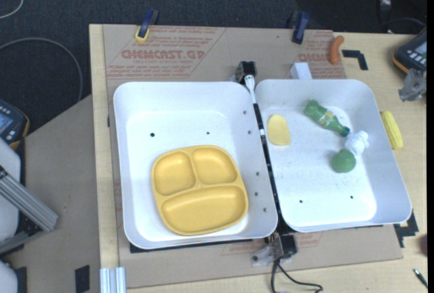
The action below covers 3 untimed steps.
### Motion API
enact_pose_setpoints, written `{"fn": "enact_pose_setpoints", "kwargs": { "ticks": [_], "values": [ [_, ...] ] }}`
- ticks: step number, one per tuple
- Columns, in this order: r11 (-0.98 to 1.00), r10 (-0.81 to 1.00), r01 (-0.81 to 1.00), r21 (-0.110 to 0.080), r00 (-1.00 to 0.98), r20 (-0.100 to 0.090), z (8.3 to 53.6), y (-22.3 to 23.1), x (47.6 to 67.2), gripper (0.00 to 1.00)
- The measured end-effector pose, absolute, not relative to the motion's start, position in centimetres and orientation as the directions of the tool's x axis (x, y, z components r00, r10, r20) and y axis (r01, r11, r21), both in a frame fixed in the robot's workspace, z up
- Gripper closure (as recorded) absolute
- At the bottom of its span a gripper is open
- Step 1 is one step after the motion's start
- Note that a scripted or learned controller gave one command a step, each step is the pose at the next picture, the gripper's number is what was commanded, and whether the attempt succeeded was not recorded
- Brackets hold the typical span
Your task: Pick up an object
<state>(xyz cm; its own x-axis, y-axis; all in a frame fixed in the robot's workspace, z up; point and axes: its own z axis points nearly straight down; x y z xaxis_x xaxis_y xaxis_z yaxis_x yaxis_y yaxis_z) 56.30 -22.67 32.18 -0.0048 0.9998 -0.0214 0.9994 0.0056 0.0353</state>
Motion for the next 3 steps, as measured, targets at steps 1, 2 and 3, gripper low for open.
{"fn": "enact_pose_setpoints", "kwargs": {
  "ticks": [1,2,3],
  "values": [
    [0.006,1.000,0.999,0.039,-0.005,-0.024,33.2,-22.7,56.4,1.00],
    [0.008,1.000,0.999,0.043,-0.006,-0.027,34.3,-22.7,56.4,1.00],
    [0.008,1.000,0.999,0.047,-0.007,-0.030,35.4,-22.8,56.5,1.00]
  ]
}}
